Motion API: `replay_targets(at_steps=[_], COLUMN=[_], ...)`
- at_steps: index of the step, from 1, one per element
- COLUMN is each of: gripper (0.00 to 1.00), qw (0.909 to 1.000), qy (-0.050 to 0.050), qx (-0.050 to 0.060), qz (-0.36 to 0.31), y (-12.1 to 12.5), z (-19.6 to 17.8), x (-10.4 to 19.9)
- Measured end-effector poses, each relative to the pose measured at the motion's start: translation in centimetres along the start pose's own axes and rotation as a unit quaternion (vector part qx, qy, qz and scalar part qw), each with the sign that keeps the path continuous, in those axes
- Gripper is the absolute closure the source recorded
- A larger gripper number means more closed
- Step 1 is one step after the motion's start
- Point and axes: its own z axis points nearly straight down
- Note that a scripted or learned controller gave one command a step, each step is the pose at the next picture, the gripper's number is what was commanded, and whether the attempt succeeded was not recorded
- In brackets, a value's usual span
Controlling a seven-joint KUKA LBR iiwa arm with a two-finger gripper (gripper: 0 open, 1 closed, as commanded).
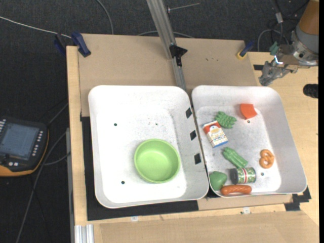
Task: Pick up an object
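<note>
Speckled white bins (pixel 101 135): smooth round green bowl (pixel 157 160), orange block (pixel 247 111).

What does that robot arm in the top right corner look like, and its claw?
The arm is grey with an orange band above the wrist. Its claw is a small grey metal piece with two thin fingers, and dark cables run beside it.
</note>
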Motion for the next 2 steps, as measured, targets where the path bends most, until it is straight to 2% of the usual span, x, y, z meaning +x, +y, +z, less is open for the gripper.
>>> replay_targets(at_steps=[1, 2], gripper=[1.00, 1.00], qw=[1.0000, 1.0000], qy=[0.001, 0.001], qx=[0.002, 0.001], qz=[-0.002, -0.002], y=[-1.1, -2.5], z=[0.9, -0.1], x=[5.5, 10.0])
